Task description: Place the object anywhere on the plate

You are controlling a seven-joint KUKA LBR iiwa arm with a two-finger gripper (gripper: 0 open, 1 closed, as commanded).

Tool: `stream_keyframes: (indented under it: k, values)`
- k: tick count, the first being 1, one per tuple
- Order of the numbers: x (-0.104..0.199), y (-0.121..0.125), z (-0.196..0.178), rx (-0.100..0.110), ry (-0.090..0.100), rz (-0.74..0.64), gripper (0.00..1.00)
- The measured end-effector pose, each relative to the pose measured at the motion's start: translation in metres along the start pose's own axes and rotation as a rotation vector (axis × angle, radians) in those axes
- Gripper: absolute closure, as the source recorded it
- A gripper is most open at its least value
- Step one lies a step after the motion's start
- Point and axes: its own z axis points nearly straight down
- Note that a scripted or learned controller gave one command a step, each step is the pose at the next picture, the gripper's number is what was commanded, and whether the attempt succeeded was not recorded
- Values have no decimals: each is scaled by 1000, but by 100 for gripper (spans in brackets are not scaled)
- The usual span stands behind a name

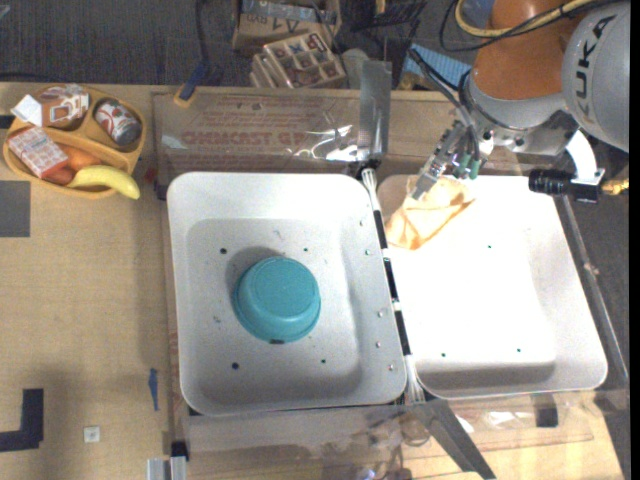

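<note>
Arm: grey, with an orange band above the wrist, reaching in from the right over the far end of the right bin.
Hand (448,173): above the far left corner of the right bin, fingers pointing down and to the left.
Hand state: pinched on the top edge of the yellow cloth; the cloth's upper tip sits between the fingers.
Cloth (425,218): a soft orange-yellow cloth, hanging and bunched below the hand. Its lower part spreads toward the left wall of the right bin, close to the divide between the two bins. Whether the bottom fold touches the bin floor cannot be told.
Plate (278,299): a round teal dish in the left bin, lying near the middle of the floor, a little toward the near side. It looks as if it may be turned upside down, though this is not sure. It is well apart from the cloth.
Left bin (200,368): shallow and white, with a few small dark specks on its floor around the plate.
Right bin (500,318): shallow and white, touching the left bin along their shared edge.
Desk (80,318): light wood. At its far left corner stands a yellow tray (20,158) with a banana (106,179), small boxes and tins.
Beyond the desk: cardboard boxes and cables on a dark floor.
</note>
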Motion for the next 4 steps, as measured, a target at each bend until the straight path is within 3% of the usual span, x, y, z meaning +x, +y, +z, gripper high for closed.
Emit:
stream_keyframes:
  k: [1, 2, 3, 4]
  values:
    - [33, 36, -5, -1, -1, -395, 100]
    - [47, 80, 0, -3, -5, -585, 100]
    - [76, 123, -1, -5, -5, -591, 100]
    - [76, 123, -2, -5, -6, -591, 0]
